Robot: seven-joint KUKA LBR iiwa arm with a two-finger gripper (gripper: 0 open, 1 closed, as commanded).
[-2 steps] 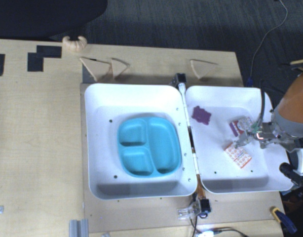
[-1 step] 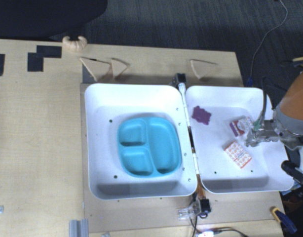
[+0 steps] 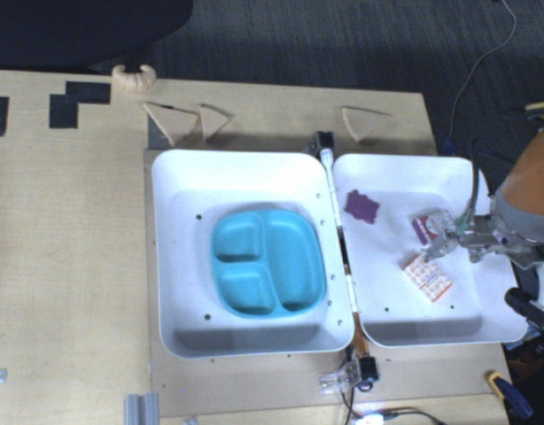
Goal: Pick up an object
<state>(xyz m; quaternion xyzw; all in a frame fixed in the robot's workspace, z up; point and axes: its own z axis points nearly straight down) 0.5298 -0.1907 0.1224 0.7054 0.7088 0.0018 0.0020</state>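
Camera view. You have the arm (image 3: 531, 197) entering from the right, over the right bin (image 3: 387, 321), with the gripper (image 3: 449, 235) low among the objects there. Its metal fingers sit around a small maroon-and-white packet (image 3: 423, 227), but I cannot tell whether the jaws are spread or closed, nor whether anything is actually held between them. Treat the grasp as unconfirmed.

To do this step well, my judgement is that you should centre the fingers squarely over one item before closing. The flat red-and-white patterned card (image 3: 428, 277) lies just beside the gripper and could be clipped or dragged along. It lies flat on the bin floor and looks hard to pinch; the packet looks the better candidate. Lift straight up and check that the item rises before moving away.

Containers. The right bin holds three things: the packet and the card near the gripper, and a purple block (image 3: 361, 207) apart from them, toward the bin's upper left. The left bin (image 3: 179, 264) holds a blue divided tray (image 3: 268, 259) with three compartments, lying flat in the middle; nothing is visible in the compartments.
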